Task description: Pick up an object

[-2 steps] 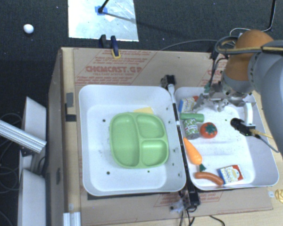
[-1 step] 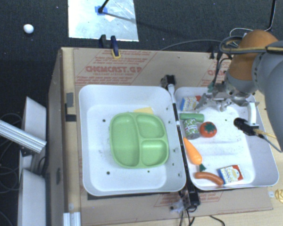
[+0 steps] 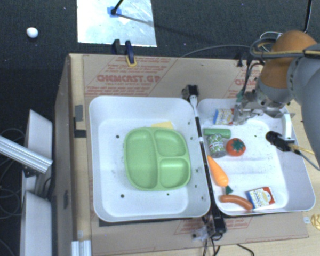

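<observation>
I had the gripper (image 3: 240, 114) low over the right white bin (image 3: 301, 188), near a small blue-and-white packet (image 3: 222, 116). This looked like the approach step; I couldn't tell its grasp. Next it needed a centred descent.

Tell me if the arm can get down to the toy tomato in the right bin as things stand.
Probably yes. The tomato lies uncovered in the right bin, with a can close on one side but open floor on the other. The end effector hovers nearby, over the bin's far end.
</observation>
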Action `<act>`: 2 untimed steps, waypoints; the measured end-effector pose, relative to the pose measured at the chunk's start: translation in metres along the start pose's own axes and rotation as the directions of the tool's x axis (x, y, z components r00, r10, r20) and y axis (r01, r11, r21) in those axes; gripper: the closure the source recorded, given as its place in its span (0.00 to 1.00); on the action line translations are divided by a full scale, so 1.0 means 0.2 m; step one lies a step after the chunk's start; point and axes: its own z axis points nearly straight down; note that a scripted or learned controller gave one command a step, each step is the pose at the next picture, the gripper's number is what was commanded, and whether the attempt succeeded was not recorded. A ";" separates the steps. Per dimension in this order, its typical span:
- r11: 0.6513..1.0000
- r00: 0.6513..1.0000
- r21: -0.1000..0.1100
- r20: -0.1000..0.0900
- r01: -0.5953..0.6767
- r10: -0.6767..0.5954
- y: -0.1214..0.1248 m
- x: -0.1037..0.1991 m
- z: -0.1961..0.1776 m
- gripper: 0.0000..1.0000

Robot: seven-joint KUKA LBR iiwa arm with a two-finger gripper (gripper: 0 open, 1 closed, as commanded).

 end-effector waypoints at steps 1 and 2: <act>1.000 1.000 0.000 0.000 0.000 0.000 0.00 0.00 0.00 0.00; 1.000 1.000 0.000 -0.002 0.000 0.000 0.00 -0.05 0.05 0.00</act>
